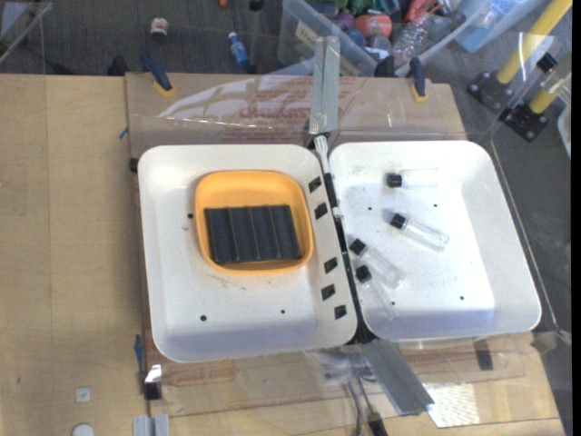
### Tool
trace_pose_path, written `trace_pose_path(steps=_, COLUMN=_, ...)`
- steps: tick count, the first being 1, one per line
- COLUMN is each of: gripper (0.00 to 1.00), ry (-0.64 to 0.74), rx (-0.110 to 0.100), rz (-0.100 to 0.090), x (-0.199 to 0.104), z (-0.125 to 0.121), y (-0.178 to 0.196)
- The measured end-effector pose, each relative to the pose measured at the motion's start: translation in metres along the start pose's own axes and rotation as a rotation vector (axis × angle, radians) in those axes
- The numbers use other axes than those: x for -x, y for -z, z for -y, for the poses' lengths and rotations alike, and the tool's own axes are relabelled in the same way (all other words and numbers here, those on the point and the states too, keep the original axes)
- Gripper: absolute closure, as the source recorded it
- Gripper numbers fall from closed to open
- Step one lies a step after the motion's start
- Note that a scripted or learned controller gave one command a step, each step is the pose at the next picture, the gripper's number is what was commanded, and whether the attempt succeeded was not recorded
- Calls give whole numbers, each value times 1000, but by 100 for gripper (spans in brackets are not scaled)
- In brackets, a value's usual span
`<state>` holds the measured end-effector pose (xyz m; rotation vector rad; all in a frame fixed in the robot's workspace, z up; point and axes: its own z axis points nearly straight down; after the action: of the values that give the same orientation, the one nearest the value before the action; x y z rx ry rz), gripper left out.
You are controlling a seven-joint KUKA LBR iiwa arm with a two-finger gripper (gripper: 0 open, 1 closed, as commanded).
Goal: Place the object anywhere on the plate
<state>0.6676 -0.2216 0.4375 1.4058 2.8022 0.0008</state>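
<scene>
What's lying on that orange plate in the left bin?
A dark grey ribbed rectangular block lies flat on the orange plate, covering most of its floor; whatever is beneath the block is hidden.

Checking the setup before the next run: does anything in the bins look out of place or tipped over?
Three clear vials with black caps lie on their sides, scattered in the right bin. The black ridged block sits squarely on the orange plate. Nothing looks spilled.
</scene>
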Motion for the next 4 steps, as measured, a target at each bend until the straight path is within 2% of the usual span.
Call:
trace_pose_path(steps=1, gripper=100, ry=263, rx=1, rz=-1, x=0, z=-1, y=0)
trace_pose_path(steps=2, gripper=100, ry=227, rx=1, rz=-3, x=-5, z=7, y=0)
trace_pose_path(steps=4, gripper=100, ry=181, rx=3, rz=1, x=-2, z=7, y=0)
